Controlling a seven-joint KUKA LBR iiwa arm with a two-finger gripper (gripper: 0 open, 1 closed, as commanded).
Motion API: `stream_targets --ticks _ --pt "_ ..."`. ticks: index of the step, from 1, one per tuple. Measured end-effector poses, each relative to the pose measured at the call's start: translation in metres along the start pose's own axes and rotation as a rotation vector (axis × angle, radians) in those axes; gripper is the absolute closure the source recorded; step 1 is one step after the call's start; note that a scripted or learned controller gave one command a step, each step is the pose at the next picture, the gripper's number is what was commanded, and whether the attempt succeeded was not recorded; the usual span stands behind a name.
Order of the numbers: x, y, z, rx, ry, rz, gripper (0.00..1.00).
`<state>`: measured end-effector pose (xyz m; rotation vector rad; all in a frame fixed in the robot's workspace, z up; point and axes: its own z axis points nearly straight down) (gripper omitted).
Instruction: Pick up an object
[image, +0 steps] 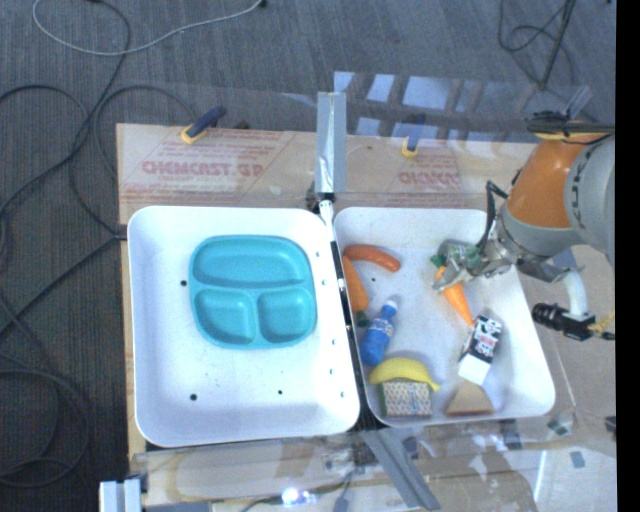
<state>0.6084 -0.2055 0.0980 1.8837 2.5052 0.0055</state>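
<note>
White plastic makes up both bins: the left bin (150, 330) holds a teal tray (254, 290) with three compartments, lying flat near the bin's middle. The right bin (530, 375) holds the loose things. A sausage (372, 258) lies at its far left, and just below it an orange piece (356, 288) rests against the left wall. A blue bottle (379, 332) lies tilted near the middle, its white cap pointing far and right. Nearer, a banana (402, 371) curves over a speckled block (406, 398), the two touching. To the right of the block sits a tan wedge (470, 400), and a small carton (480, 350) with a black-and-white top leans just above it.

At the bin's far right the arm (560, 195) comes in from the right, and the gripper (462, 268) is low over a carrot (457, 297). The carrot lies slanted, its green end far and left, by the fingertips, its orange tip pointing near and right towards the carton. I cannot tell whether the fingers are apart or closed, nor whether they touch the carrot.
</note>
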Motion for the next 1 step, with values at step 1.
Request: stream_targets --ticks 1 --pt "0.0369 0.0136 -0.1418 0.008 0.002 0.062 1.00"
